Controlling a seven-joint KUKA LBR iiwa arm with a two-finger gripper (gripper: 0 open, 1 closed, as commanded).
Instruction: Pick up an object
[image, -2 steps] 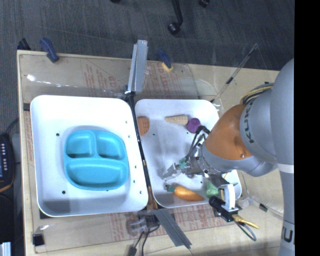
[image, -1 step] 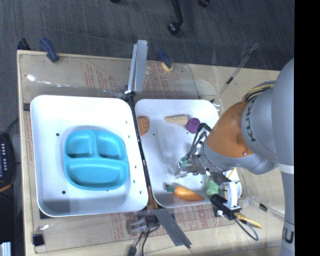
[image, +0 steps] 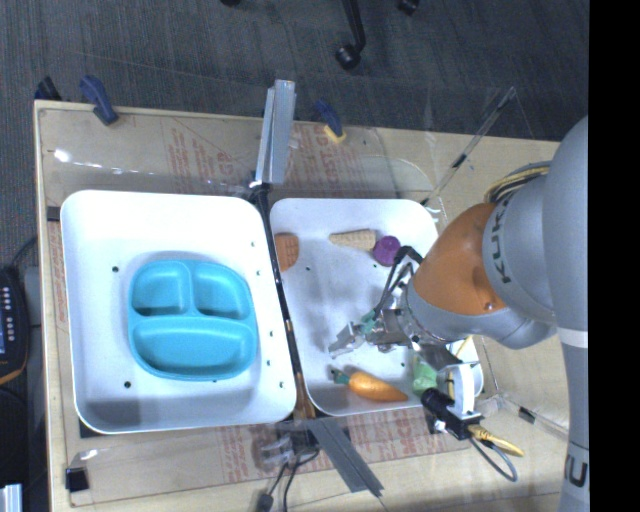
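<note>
Carrot (image: 376, 386) lies just below the end effector (image: 347, 340).

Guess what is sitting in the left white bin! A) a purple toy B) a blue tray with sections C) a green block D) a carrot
B, because the blue tray with sections lies in the middle of the left white bin, while the carrot and purple toy are in the right bin.
</note>
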